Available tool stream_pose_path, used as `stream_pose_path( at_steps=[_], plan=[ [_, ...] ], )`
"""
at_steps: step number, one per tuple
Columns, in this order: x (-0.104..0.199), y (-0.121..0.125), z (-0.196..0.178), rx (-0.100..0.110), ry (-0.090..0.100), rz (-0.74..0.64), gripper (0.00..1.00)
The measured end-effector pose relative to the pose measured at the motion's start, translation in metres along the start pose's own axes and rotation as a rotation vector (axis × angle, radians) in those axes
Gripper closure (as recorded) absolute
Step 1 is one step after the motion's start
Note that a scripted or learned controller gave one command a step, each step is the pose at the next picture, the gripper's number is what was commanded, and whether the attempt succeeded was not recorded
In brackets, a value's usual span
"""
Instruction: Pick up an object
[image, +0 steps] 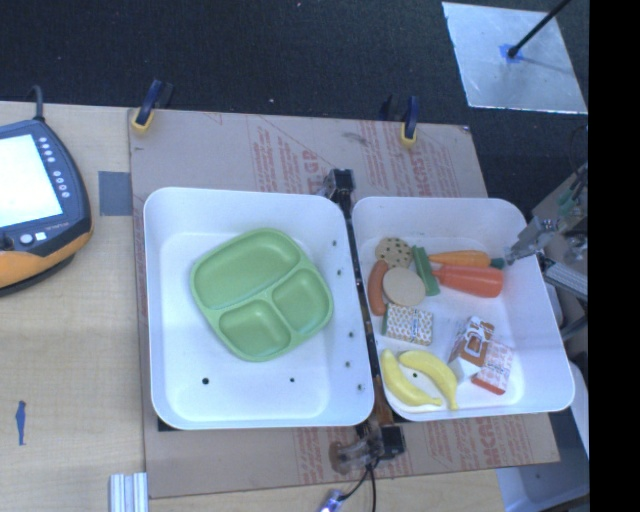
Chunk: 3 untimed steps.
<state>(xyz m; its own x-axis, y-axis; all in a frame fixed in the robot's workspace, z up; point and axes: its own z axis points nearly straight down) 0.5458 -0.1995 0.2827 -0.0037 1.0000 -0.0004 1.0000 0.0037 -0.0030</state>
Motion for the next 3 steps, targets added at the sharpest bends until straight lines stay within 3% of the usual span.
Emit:
stream_pose_path(
  at_steps=[2, 3],
  plan=[
    [0.018, 0.062, 0.190, -0.003, -0.003, -0.002, 0.00],
    [0.017, 0.061, 0.180, -0.002, -0.003, -0.004, 1.00]
  ],
)
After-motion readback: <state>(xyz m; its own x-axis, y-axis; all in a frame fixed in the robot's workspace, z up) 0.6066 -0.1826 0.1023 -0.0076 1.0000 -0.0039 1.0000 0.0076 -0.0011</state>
